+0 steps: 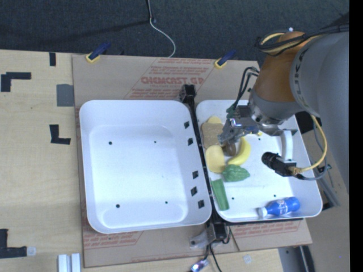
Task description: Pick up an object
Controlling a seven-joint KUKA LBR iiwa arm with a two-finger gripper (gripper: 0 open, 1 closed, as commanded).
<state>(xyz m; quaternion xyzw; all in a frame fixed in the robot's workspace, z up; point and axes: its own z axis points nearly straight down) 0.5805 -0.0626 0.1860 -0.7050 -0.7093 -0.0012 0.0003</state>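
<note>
Yellow banana lies in the right bin among the pile at its left side, just right of and below the gripper, long axis slanting down-left; finger state can't be told.

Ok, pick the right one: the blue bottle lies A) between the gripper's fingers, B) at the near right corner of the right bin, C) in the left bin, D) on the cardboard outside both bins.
B: the blue bottle lies on the floor of the right bin by its near right corner, well apart from the gripper over the yellow and green items.
</note>
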